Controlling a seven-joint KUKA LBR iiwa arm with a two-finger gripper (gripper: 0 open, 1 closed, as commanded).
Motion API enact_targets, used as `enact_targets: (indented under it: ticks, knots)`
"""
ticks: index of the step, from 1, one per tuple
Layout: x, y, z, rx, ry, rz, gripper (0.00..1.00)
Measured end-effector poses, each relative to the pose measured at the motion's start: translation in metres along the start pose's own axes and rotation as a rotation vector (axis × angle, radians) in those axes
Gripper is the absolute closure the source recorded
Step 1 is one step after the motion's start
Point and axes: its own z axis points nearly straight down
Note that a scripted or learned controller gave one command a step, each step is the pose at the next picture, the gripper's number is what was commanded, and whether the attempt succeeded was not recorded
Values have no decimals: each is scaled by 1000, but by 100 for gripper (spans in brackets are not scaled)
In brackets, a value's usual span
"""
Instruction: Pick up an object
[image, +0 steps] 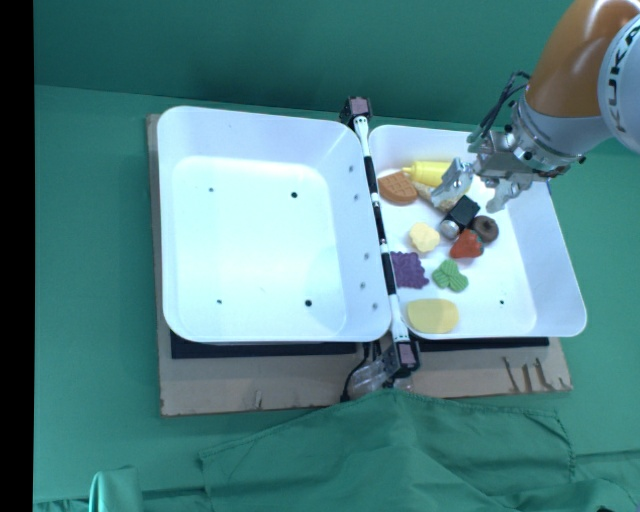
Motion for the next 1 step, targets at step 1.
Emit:
enact_targets:
  ticks: [1]
  knots:
    - [-20, -65, 6, 4, -1, 4, 0]
